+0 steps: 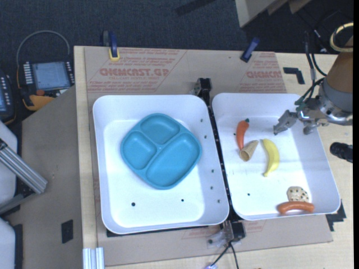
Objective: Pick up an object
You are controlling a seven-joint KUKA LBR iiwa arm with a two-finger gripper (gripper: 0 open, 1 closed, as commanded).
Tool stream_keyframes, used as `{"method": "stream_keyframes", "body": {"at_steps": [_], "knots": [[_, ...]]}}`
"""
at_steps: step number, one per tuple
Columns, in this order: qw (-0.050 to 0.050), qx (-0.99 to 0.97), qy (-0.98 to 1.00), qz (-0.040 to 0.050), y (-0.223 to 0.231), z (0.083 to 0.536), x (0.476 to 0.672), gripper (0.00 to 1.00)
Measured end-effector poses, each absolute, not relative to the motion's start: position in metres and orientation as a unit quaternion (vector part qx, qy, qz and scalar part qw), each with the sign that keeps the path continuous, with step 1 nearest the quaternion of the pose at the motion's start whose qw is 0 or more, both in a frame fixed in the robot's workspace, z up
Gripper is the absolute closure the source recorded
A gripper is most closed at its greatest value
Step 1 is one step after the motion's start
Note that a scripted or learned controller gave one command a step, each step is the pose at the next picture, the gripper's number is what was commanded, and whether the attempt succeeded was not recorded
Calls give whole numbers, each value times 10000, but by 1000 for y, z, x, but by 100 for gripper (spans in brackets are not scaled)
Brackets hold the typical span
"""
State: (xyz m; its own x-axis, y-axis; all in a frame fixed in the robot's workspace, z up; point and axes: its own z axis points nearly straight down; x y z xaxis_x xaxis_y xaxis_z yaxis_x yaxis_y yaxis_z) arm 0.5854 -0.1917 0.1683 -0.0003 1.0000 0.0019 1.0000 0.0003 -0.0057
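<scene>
The right bin (314, 167) holds an orange carrot (242, 132), a tan cone (248, 149), a yellow banana (271, 156), a speckled cookie (297, 194) and an orange sausage (295, 207). My gripper (294, 128) hangs over the bin's upper right part, just right of and above the banana. Its fingers are spread open with only white bin floor between them. It touches none of the items.
The left bin (112, 200) carries a blue divided plate (161, 150) lying at a tilt in its middle. A black divider with clamps runs between the bins. Bare white floor lies in the right bin's middle and far right.
</scene>
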Motion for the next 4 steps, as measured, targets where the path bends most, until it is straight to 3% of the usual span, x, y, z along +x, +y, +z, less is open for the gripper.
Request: {"method": "stream_keyframes", "body": {"at_steps": [2, 3, 4], "knots": [[27, -7071, -7072, 12, -193, 82, 586, 0], [-4, -7071, -7072, -3, -194, 96, 587, 100], [-28, -7070, -7072, -9, -200, 157, 589, 100]]}}
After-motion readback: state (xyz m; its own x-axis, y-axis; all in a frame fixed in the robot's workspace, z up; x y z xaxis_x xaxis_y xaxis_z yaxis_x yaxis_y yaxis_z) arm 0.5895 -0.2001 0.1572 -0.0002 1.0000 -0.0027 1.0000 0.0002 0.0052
